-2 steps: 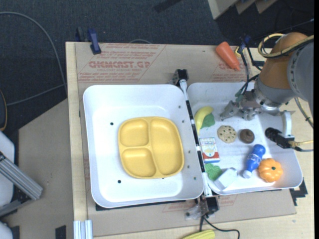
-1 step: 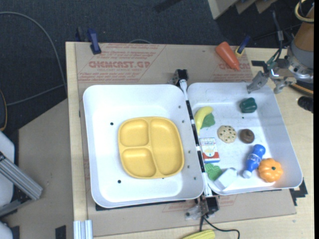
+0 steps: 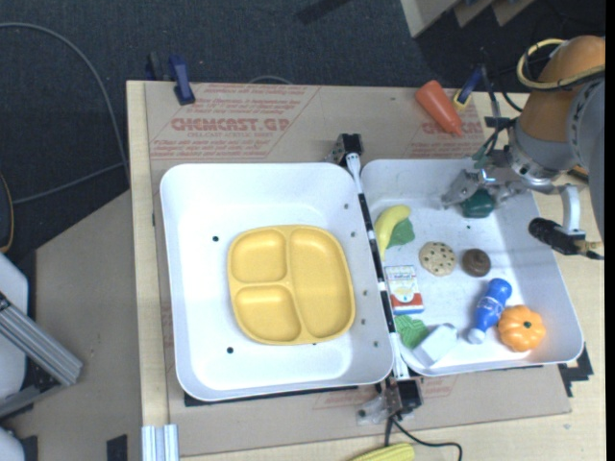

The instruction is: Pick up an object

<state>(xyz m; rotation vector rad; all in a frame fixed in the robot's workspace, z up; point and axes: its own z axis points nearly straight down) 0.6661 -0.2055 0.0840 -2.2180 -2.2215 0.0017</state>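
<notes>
Dark carpet floor [image 3: 77,27] all round; cable loops at left. Tan board bench [image 3: 240,118], red lettering, orange clamp [image 3: 439,109] at far edge. Left bin [image 3: 192,200]: yellow divided plate [image 3: 288,283]. Right bin [image 3: 548,286]: banana [image 3: 389,225], cookie [image 3: 437,257], brown ball [image 3: 476,261], blue bottle [image 3: 489,307], orange pumpkin [image 3: 521,327]. Tool [image 3: 473,195] low at right bin's far side, over dark green object [image 3: 478,203]; finger state cannot tell.
</notes>
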